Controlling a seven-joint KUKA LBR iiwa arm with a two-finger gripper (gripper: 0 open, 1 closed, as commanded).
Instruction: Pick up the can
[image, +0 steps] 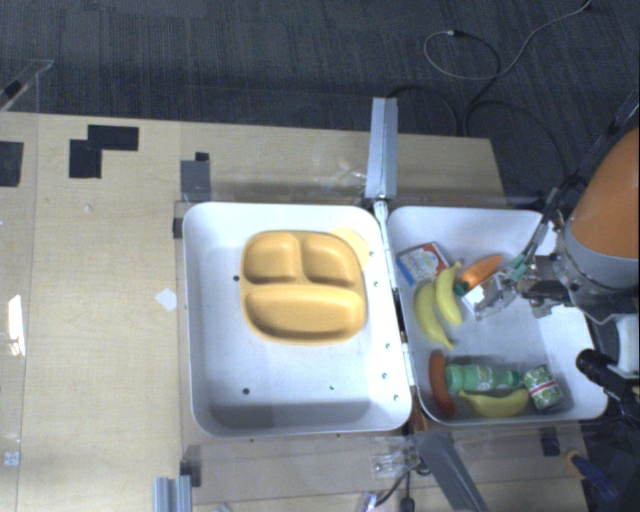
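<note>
Gripper finger state hard to tell, arm cut off at three o'clock, small green can at five o'clock, smooth yellow divided tray.

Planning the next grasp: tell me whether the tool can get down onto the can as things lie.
Probably yes. The can lies at the near right corner of the right bin, uncovered from above. A banana touches its left side and the bin wall is close, so finger room is tight. The tool hangs farther back.
</note>
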